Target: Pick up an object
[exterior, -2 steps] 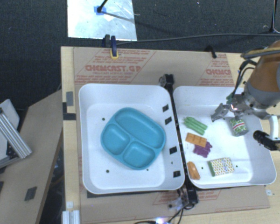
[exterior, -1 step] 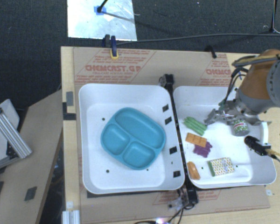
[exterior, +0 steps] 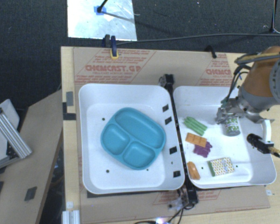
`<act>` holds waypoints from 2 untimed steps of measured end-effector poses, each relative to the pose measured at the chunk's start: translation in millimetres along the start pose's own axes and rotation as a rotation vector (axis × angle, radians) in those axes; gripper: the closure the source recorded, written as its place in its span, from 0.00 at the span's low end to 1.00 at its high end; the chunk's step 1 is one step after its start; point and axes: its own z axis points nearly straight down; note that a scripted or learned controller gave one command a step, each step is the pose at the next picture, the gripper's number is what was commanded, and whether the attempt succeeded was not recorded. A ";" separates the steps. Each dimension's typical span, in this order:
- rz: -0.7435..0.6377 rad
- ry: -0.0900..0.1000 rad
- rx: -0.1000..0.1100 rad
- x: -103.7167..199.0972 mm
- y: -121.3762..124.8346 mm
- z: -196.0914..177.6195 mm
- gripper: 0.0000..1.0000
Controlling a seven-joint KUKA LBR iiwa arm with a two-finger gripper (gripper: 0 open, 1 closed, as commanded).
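Your desk (exterior: 67,125) carries a printed cardboard sheet (exterior: 130,64), and on it two white bins sit touching: the left bin (exterior: 91,125) at 9 o'clock, the right bin (exterior: 261,169) at 3 o'clock.

hand (exterior: 225,114) over right bin (exterior: 259,174), by small can (exterior: 232,125) | blue divided plate (exterior: 132,137) in left bin (exterior: 91,125)

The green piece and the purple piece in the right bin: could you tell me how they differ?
The green piece is long, ridged and lies at a slant, highest of the loose toys; the purple piece is shorter, blockier and lies lower, below the orange block. Both rest flat in the right bin, apart from the gripper.
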 end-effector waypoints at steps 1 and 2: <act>0.002 -0.003 0.000 -2.4 -2.9 -44.6 1.00; 0.000 -0.004 -0.003 -5.3 3.6 -108.3 1.00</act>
